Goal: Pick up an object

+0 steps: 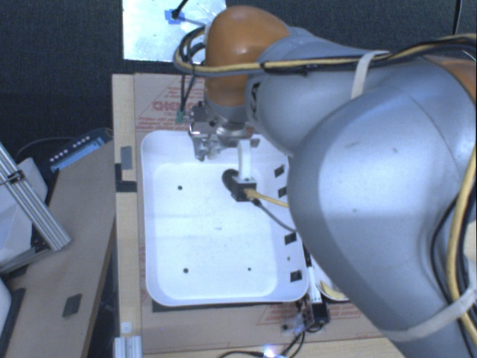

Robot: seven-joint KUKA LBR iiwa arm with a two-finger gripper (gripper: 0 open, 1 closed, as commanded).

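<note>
Grey and bulky, one arm lies closest to the lens and covers the right half of the scene, with yellow cables strung over it. Its single orange band sits above the wrist, over the far edge of one white bin. The gripper hangs just inside that far edge, close to the bin floor; whether it is open or closed cannot be told.

Under the wrist, one white bar ends in one small black block, low over the far half of the bin, and a yellow wire runs from it toward the bin's right edge. Whether this block is a loose object or part of the tool cannot be told, so the thing to be picked cannot be named.

Three dark dots mark the bin floor. Three black tabs line its right edge. One metal rail lies beyond the bench's left edge.
</note>
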